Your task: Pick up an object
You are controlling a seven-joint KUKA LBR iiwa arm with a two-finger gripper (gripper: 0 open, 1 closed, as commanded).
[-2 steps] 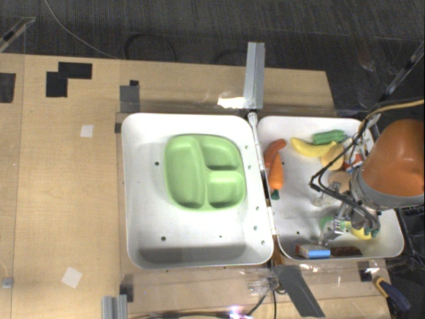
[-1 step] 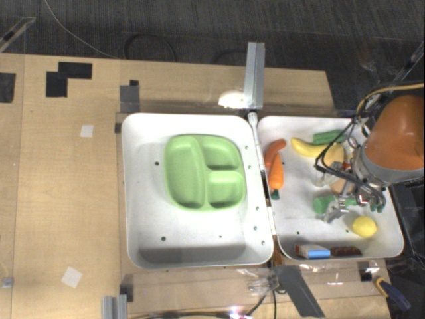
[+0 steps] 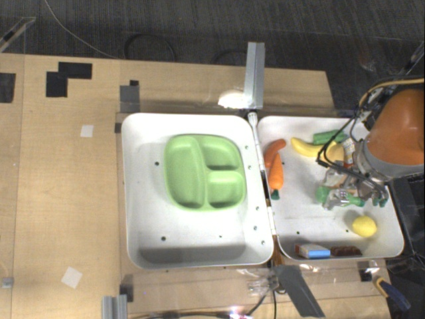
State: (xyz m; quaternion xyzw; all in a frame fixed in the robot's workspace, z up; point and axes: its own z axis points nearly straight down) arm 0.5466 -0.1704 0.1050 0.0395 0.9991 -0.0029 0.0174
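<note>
Hovering: our gripper [image 3: 350, 193] sits low in the right bin [image 3: 398, 248]
Fingers: can't tell if they're spread or clenched
Nearest: lemon [image 3: 363, 226], just below-right of us

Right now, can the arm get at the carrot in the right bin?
Probably yes. The carrot lies bare by the right bin's left wall with nothing on top of it; the claw sits in the same bin with open floor between. The wall may crowd a grasp.

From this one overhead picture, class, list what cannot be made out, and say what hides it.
- Gripper, camera view: the arm's wrist and cables hide how it stands.
- Green object beneath it: partly covered, kind unclear.
- Banana: right end behind cables.
- Small flat items at the right bin's front wall: too small to identify.
</note>
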